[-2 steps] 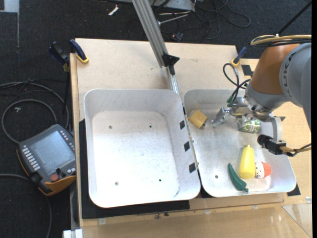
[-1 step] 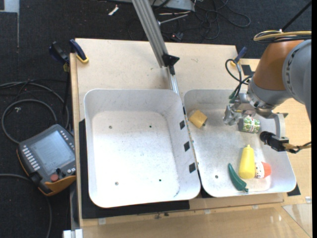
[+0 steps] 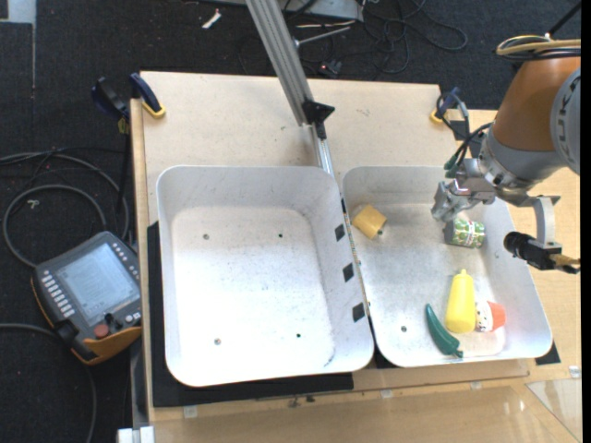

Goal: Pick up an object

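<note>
Down at the near edge of the right bin [image 3: 531, 314] a cluster is sitting: a green curved piece [image 3: 441, 330], a yellow bottle-like toy [image 3: 460, 303] and something white with an orange end [image 3: 489, 319], all touching or nearly so. I'm hanging my claw [image 3: 454, 203] over the far right part of that bin, right above a small green-and-white can [image 3: 465, 233], which is lying just under me near the right wall. Whether I'm wide or narrow, I cannot tell from up here; the wrist is covering the tips, and nothing is showing between them. I'm judging the can as my target: it is looking light, stiff and smooth, likely to roll or slip if I'm pinching it off-centre, so I'm wanting to take it across its round body at the middle. A yellow block [image 3: 369, 221] is sitting well apart, toward the divider, probably soft and light. The can is carrying a printed label, but the writing is too small for me to read. Over in the left bin [image 3: 175, 192] I'm seeing only dark specks.
</note>
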`<move>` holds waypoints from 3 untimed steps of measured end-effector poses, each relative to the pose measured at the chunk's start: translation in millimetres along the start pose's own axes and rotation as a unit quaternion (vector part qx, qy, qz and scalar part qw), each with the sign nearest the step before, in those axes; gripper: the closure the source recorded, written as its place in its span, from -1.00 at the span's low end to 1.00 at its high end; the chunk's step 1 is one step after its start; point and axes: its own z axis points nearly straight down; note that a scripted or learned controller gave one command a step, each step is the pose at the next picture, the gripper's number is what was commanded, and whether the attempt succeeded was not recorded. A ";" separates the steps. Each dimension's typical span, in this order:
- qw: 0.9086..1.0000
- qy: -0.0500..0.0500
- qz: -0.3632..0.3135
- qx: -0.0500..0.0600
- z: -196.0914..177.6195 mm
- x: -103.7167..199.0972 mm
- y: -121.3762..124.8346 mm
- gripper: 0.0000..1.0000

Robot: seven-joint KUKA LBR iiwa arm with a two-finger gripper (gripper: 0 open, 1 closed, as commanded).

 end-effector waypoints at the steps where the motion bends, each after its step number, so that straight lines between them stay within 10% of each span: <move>1: 1.000 0.000 -0.002 -0.001 -55.8 3.6 11.6 1.00; 3: 1.000 0.002 -0.004 0.003 -71.1 55.2 -4.7 1.00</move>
